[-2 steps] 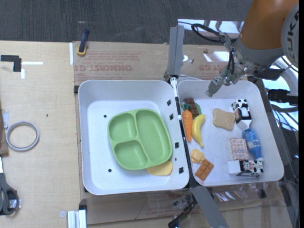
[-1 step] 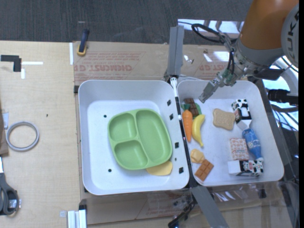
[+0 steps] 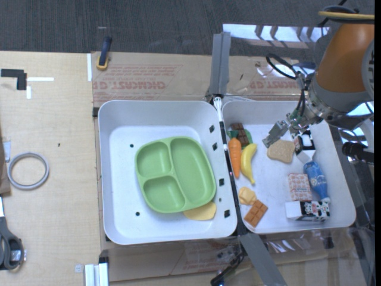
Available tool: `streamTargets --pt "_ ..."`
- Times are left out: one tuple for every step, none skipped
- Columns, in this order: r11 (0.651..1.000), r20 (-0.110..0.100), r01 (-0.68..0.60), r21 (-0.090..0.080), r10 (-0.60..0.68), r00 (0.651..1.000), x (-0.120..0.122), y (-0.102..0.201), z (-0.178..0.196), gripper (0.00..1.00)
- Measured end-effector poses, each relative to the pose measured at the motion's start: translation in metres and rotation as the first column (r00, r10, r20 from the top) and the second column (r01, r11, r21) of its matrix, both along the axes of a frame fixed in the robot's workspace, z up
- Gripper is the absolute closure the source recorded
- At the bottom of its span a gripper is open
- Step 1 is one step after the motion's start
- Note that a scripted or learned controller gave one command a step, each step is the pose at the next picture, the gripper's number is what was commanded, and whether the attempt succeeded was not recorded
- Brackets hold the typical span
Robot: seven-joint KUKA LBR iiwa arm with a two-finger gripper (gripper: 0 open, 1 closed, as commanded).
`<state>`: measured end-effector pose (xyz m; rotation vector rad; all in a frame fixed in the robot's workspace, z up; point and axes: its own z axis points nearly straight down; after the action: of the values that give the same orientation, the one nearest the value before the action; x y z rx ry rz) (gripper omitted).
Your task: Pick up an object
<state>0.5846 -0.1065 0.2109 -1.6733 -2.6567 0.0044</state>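
Note:
The right bin holds several small items. An orange carrot and a yellow banana lie by its left wall, below a brown block. A tan bread-like piece sits near the middle. Further toward the front are a pink packet, a blue bottle, a black-and-white carton, a yellow wedge and an orange waffle piece. My gripper hangs just above the tan piece's far edge, open, its fingers spread with nothing between them.
The left bin holds a green divided plate with a yellowish disc poking out from under it. On the bench at left lie a tape ring and scissors. A yellow-handled tool lies at the back.

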Motion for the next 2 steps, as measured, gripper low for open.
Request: streamTargets --pt "0.993 0.002 0.115 0.0 -0.115 0.993 -0.022 -0.084 -0.12 0.0" --pt "0.987 0.002 0.161 0.004 -0.161 0.987 -0.103 -0.11 -0.119 0.0"
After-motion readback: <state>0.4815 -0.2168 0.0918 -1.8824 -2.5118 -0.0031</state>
